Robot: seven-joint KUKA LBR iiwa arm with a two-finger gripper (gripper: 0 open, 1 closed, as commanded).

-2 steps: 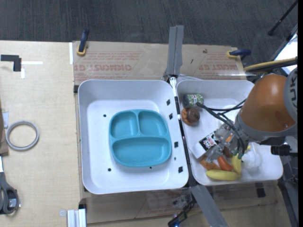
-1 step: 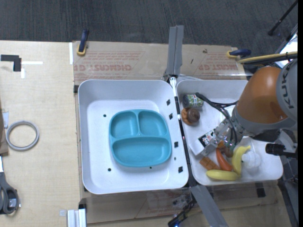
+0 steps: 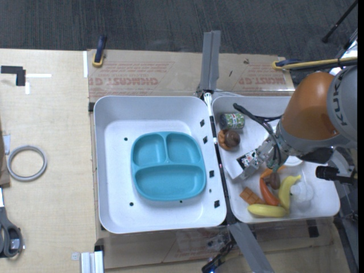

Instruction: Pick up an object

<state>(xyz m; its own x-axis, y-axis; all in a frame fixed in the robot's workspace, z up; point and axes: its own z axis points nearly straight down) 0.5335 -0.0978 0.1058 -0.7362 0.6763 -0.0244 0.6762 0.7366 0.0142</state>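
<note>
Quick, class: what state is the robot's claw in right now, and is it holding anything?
Claw: low in the right bin near the carrot and bananas; open or closed cannot be told, and nothing visibly held.

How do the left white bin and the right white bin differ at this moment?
The left shallow white bin holds a single turquoise divided plastic plate, lying flat at its middle; the right shallow white bin holds a jumble of small items, among them a yellow banana and a green can. The grey and orange arm reaches over the right bin, not the left. Both are white, shallow and sit side by side.
</note>
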